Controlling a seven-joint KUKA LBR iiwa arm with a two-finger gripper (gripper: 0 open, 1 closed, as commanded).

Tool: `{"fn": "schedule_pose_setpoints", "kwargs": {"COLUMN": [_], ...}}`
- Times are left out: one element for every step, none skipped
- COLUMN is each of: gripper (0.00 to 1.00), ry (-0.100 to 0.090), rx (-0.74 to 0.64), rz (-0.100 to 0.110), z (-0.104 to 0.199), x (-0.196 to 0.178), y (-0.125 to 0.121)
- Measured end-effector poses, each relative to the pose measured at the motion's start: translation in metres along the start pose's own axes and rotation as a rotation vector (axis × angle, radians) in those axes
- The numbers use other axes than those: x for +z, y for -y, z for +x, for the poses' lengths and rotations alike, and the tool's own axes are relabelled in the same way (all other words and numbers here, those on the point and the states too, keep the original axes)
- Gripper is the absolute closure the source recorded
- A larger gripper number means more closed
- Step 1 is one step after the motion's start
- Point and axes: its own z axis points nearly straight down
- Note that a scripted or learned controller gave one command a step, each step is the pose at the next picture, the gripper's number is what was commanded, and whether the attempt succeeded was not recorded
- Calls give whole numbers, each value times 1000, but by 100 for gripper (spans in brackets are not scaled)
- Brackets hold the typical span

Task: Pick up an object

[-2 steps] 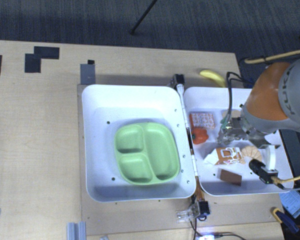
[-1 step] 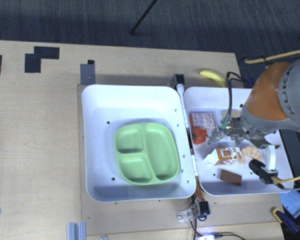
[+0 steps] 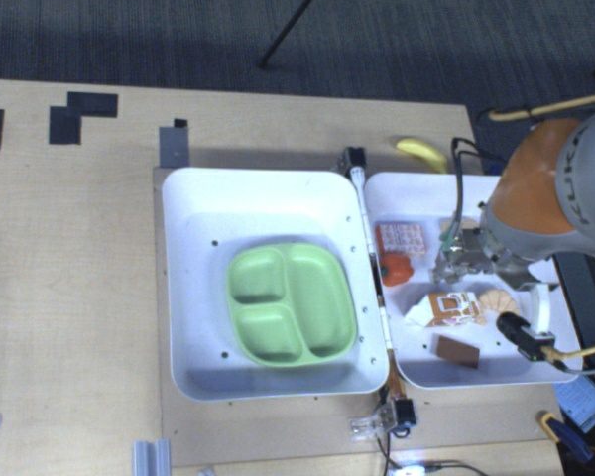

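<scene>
You see the worktop (image 3: 69, 296) from above, with two shallow white bins side by side. The left bin (image 3: 193, 266) holds a light green divided plate (image 3: 291, 302) with three compartments, lying flat near the middle of the bin floor.

The right bin (image 3: 416, 191) carries the small things you might pick. A red-and-white printed packet (image 3: 401, 236) lies close to the bin's left wall, and just below it sits a red rounded object (image 3: 397, 269), touching or nearly touching the packet. Lower down, near the middle of the bin, you find an orange-and-white printed package (image 3: 452, 308) resting partly on a white scrap (image 3: 417, 313). Just beside that package, to its right, lies a pale tan object (image 3: 496, 300). A dark brown block (image 3: 457, 350) lies near the bin's front edge, apart from the rest.

The arm (image 3: 555, 181) comes in from the right, its orange band showing above the wrist. The claw (image 3: 459, 258) hangs over the right bin, just above the orange-and-white package and to the right of the red object. You cannot tell from here whether it is released or clenched, and nothing visible sits within it.

A yellow banana (image 3: 421, 152) lies on the worktop behind the right bin.
</scene>
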Motion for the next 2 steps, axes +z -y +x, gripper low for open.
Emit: {"fn": "schedule_pose_setpoints", "kwargs": {"gripper": [0, 0], "ry": [0, -4], "rx": [1, -2], "rz": [0, 16], "z": [0, 5], "x": [0, 44], "y": [0, -5]}}
